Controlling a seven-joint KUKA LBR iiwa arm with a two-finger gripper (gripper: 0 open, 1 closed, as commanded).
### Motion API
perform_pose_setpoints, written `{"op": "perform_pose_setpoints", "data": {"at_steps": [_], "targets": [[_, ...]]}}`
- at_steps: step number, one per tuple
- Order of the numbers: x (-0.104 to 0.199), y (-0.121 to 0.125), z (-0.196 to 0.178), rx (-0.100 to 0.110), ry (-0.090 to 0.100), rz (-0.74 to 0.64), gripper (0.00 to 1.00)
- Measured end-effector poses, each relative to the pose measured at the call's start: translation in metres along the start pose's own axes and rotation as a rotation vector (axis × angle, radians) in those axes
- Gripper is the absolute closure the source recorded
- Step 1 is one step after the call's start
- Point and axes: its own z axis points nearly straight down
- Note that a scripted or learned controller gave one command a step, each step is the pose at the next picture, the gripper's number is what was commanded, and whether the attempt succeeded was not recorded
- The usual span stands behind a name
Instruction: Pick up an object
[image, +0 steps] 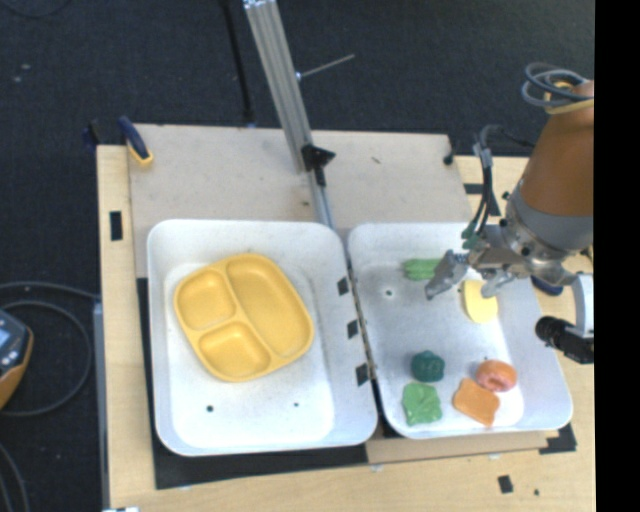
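Camera view: gripper (466, 277) spread open over the right bin (385, 400), holding nothing, between light green piece (421, 268) and yellow piece (480, 304). Nearer the bin's front edge: dark green piece (428, 366), green piece (421, 403), orange block (476, 401), red-orange piece (496, 376).

No text, label, brand, number or sign can be read on anything here.

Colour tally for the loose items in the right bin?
Green: 3 - light green piece by the back wall, dark green lump, light green lump at the front
Yellow: 1 - pale yellow piece beneath the gripper
Orange: 1 - orange block
Orange-pink: 1 - rounded piece
Total: 6
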Motion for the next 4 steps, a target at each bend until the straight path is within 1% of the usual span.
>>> {"op": "perform_pose_setpoints", "data": {"at_steps": [1,2,3,4], "targets": [[0.0,0.002,-0.006,-0.012,-0.002,-0.003,0.0],[0.006,0.008,0.052,-0.007,-0.001,-0.001,0.0],[-0.001,0.01,0.097,-0.008,-0.002,0.0,0.0],[0.006,0.003,0.148,-0.007,-0.001,0.0,0.0]]}}
